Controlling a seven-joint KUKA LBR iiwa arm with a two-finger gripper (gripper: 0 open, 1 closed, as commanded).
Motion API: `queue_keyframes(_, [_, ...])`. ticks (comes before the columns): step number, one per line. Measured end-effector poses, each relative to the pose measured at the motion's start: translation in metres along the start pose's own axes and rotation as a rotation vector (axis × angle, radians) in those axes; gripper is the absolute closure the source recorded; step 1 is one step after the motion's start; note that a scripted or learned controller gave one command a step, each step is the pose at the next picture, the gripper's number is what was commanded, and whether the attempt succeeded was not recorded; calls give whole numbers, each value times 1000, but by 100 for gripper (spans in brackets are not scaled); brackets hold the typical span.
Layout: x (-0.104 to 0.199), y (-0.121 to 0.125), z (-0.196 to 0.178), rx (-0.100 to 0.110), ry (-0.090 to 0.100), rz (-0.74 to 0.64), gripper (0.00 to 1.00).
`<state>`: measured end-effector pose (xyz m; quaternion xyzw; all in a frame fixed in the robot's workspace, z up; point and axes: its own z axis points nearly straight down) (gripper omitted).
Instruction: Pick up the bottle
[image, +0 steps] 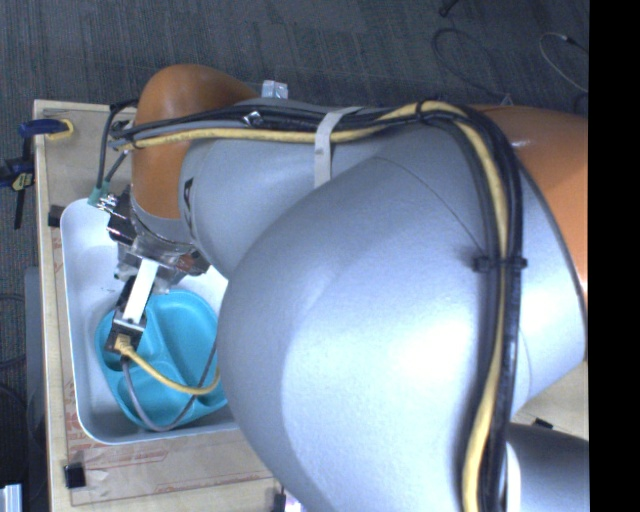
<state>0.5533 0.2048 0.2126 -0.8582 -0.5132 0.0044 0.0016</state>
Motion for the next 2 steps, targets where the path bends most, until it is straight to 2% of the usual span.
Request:
queue_keyframes(1, [0,0,0,1,-1,0,0])
queue_keyframes(2, [-18,-63,29,1,-3,153,0])
